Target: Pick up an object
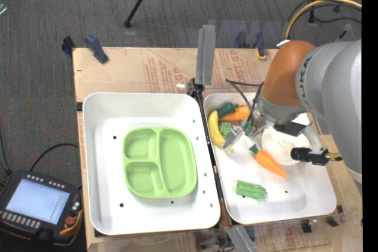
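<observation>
Left bin (94, 127): green divided tray (159, 162) only, parked clear of the work. Right bin (319, 198): toy food clustered upper left, so arm (331, 91) slanting there. Gripper (235, 140) low beside banana (214, 128), fingers spread, pinching nothing. Carrot (270, 163) and green pod (251, 189) lying loose, apart.

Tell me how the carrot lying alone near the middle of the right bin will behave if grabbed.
The carrot looks like moulded toy plastic, so probably stiff and light. Its smooth tapered body may slip from the gripper toward the thin tip. Round in section, it could roll if nudged.
</observation>
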You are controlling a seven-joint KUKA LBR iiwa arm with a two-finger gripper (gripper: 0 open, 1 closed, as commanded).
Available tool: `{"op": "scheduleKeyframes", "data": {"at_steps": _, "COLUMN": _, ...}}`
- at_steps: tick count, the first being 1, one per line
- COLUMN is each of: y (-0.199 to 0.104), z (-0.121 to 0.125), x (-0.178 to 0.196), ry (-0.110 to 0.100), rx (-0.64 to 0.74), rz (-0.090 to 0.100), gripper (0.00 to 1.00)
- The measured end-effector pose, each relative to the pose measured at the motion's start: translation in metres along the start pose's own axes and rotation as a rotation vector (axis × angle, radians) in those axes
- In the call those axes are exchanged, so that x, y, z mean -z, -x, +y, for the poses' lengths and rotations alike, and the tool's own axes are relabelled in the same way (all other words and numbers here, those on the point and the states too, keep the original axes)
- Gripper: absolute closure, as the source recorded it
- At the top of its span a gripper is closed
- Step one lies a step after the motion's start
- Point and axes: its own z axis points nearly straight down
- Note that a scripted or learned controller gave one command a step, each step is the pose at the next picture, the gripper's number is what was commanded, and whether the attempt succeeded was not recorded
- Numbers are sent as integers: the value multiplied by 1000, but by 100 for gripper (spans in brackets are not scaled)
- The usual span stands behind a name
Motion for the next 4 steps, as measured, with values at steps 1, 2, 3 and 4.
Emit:
{"op": "scheduleKeyframes", "data": {"at_steps": 1, "y": -41, "z": -119, "x": -2, "ry": 3, "rx": -70, "rz": -2, "gripper": 0}}
{"op": "scheduleKeyframes", "data": {"at_steps": 2, "y": -10, "z": -47, "x": 10, "ry": 8, "rx": 17, "rz": -4, "gripper": 0}}
{"op": "scheduleKeyframes", "data": {"at_steps": 3, "y": 5, "z": 1, "x": 0, "ry": 4, "rx": -150, "rz": -2, "gripper": 0}}
{"op": "scheduleKeyframes", "data": {"at_steps": 4, "y": 12, "z": 19, "x": -2, "ry": -23, "rx": -333, "rz": 16, "gripper": 0}}
